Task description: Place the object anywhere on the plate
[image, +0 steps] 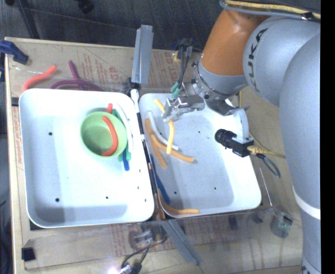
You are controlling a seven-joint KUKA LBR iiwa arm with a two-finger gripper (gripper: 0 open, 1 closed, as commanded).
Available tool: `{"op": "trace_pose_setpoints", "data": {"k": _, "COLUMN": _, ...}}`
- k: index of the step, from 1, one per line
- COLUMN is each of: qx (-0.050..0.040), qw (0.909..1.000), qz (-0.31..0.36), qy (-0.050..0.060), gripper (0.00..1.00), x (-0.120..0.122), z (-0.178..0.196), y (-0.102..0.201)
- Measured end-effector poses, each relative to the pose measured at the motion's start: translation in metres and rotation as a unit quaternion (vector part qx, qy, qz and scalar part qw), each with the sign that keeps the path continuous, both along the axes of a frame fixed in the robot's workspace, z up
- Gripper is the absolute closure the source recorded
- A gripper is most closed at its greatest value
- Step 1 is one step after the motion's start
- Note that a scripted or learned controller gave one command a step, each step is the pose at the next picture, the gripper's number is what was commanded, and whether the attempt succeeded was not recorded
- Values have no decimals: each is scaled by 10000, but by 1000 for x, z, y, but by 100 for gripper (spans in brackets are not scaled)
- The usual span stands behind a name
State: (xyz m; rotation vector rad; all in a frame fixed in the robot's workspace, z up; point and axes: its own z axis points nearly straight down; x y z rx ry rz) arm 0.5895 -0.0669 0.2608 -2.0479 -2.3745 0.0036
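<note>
The grey arm (281, 56) with its orange band dominates, reaching down over the far end of the right bin (244, 196). Under it the wooden desk (87, 64) carries that bin and the left bin (41, 170), which lies well away from the fingers, across the divide between the two.

In the left bin sits the green plate (99, 133), more a shallow dish, with an orange-red strip (114, 136) curled across it and green and blue pieces tucked against its edge on the side nearer the fingers.

The fingers (173, 104) hang at the far left corner of the right bin, pointing down. A white strip (170, 131) runs from just below them, but whether it is gripped or merely lying beneath them cannot be told, nor whether they are parted or closed.

Just below the fingers lie several thin strips: a yellow strip (169, 147), an orange strip (182, 156) angling away, another orange one beside the bin wall, and one more (181, 211) well off at the near edge.

These strips look light, slender and probably flexible, so one would likely droop from a grip. Judging by shape, pinching across the narrow width near the middle would keep it balanced; the smooth surface may slip from a shallow hold.
</note>
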Motion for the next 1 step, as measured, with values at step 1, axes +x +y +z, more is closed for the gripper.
{"op": "trace_pose_setpoints", "data": {"k": 1, "qx": 0, "qw": 10000, "qz": -1, "qy": -1, "gripper": 0, "x": 0, "z": 0, "y": 0}}
